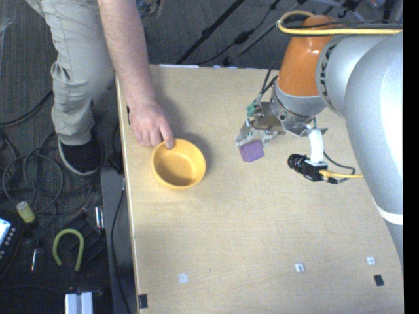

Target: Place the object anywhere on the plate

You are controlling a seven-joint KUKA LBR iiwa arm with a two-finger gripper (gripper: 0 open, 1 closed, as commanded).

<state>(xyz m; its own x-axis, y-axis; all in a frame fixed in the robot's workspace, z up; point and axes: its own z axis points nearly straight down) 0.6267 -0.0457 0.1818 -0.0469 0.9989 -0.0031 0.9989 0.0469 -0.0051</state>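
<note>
1 relation decides the coming move: the yellow dish [179, 164] that serves as the plate lies well to the left of the gripper [252, 142] as the camera looks down, and slightly nearer the bottom of the view, with bare tan bench [262, 241] between them. A person's hand [150, 126] rests at the dish's upper-left rim, fingertips touching or just over its edge, so that hand is far nearer the dish than the arm is.

At the gripper's tip sits a small purple block [251, 151], roughly cube-shaped with no clear long axis, turned a little askew. It appears to be pinched between the 2 fingers, which close narrowly about its top; whether it is lifted off the bench or resting on it I cannot tell from this angle.

My judgement: the block is in hand and the carry leftward to the dish is what remains. The risk I would watch is the person's hand beside the rim, close to where the block should come down.
</note>
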